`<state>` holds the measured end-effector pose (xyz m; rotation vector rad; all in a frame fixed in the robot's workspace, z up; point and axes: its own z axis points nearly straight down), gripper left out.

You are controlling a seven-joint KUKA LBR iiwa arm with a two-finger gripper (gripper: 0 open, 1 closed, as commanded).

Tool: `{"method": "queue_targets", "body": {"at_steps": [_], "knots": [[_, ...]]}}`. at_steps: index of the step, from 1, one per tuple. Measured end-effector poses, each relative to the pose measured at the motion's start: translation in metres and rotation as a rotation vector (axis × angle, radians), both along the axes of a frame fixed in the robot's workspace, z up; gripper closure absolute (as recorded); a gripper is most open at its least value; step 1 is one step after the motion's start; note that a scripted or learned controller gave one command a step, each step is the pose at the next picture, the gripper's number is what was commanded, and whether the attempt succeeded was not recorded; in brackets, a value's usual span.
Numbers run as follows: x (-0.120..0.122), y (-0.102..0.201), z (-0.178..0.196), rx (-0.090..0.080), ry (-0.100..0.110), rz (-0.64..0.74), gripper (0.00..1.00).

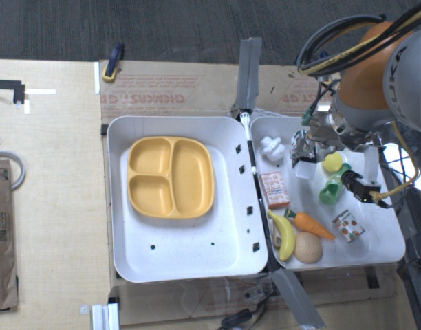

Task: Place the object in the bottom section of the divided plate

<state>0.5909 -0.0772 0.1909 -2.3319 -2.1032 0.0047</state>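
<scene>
We see the pincer (301,158) low in the upper part of the right bin (386,253), under the grey arm (396,74); whether it is apart, together or clamped on something we cannot tell, since the wrist covers it. The task names no particular object. Nearest the pincer lie a white crumpled piece (271,148), a yellow lemon (332,162) and a green bottle (331,190); lower in the bin are a small carton (274,188), a banana (285,234), a carrot (312,225) and an egg-like ball (307,247).

We judge these to be light toy items: the round ones may roll or slip, so a hold across the middle suits them, while the carton offers flat sides.

The divided plate (170,177) sits in the left bin (183,263), and its bottom section is the small compartment at lower left. The bin walls between the two bins must be cleared; above the plate there is open room.
</scene>
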Motion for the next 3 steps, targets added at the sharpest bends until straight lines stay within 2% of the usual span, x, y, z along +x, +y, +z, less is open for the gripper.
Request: {"method": "queue_targets", "body": {"at_steps": [1,2,3], "knots": [[-0.009,0.079,-0.001,-0.001,0.002,-0.141,1.00],[0.017,0.151,-0.001,-0.002,0.001,-0.094,1.00],[-0.010,0.233,-0.076,0.007,-0.004,-0.336,1.00]]}}
